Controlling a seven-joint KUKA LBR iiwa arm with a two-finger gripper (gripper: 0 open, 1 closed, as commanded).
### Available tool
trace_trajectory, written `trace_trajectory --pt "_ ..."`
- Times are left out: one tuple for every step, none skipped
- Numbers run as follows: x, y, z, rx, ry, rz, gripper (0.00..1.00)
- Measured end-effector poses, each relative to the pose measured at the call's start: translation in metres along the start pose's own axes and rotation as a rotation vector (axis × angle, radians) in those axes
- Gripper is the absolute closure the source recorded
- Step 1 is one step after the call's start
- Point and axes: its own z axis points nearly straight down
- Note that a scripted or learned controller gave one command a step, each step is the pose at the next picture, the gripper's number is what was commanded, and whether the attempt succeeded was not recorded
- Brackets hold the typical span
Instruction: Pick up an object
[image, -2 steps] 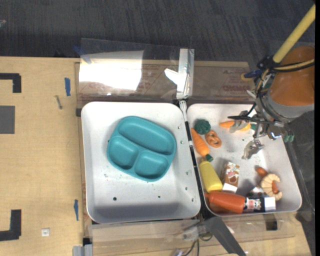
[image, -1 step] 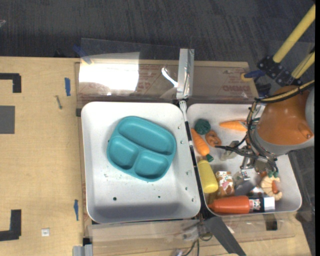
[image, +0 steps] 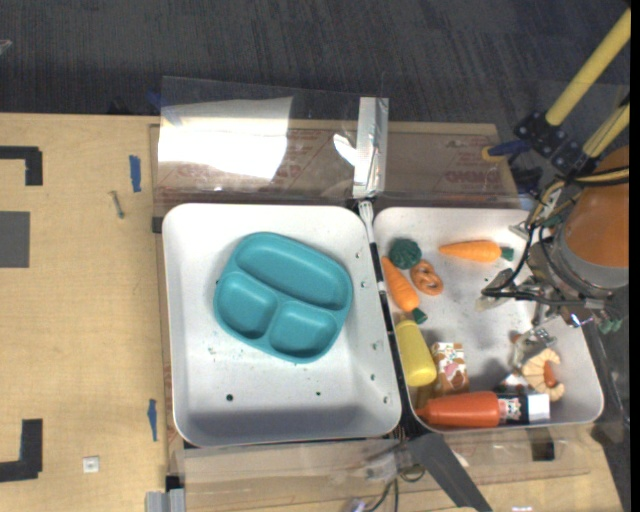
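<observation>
Your gripper (image: 540, 340) hangs low over the right bin (image: 480, 225), just above the shrimp toy (image: 545, 370) at the near right; I cannot tell how it is set. The shrimp looks light, stiff, smooth plastic, likely slippery; take it across its curved middle, clear of the ketchup bottle (image: 480, 407) beside it

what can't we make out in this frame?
- Gripper, camera view: too small and tangled with cables to tell its state.
- Item under it: blurred, identity unclear.
- Small packet: label too small to read.
- Arm: cut off by the right edge.
</observation>
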Motion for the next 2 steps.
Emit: trace_trajectory --pt "0.0332 -0.0058 0.0344 0.008 -0.013 0.105 0.00" --pt "0.0313 -0.0052 0.0246 0.009 -0.018 0.103 1.00"
